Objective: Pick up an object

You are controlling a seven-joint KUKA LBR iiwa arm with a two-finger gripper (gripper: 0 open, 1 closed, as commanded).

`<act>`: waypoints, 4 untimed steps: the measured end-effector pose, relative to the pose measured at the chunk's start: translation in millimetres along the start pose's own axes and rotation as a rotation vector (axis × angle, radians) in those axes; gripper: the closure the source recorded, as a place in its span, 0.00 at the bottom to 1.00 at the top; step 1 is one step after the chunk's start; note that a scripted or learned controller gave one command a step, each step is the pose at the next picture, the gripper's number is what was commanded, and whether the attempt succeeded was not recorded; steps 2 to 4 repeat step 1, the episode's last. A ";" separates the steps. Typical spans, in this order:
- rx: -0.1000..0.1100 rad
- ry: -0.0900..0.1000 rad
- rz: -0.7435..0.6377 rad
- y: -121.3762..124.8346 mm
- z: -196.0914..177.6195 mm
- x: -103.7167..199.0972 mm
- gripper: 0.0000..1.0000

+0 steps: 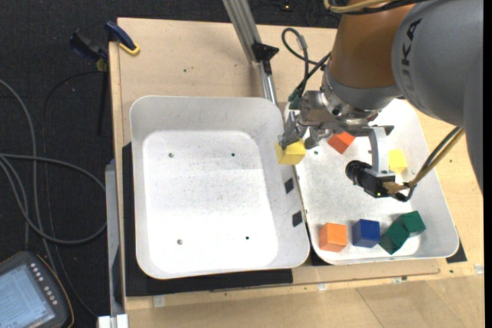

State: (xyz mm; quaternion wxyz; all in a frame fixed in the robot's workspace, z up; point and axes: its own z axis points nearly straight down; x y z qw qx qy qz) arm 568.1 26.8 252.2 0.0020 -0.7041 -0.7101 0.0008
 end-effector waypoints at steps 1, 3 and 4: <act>0.001 -0.001 0.001 4.4 18.4 54.2 1.00; 0.001 -0.001 0.001 4.4 18.4 54.2 1.00; 0.001 -0.001 0.001 4.4 18.4 54.2 1.00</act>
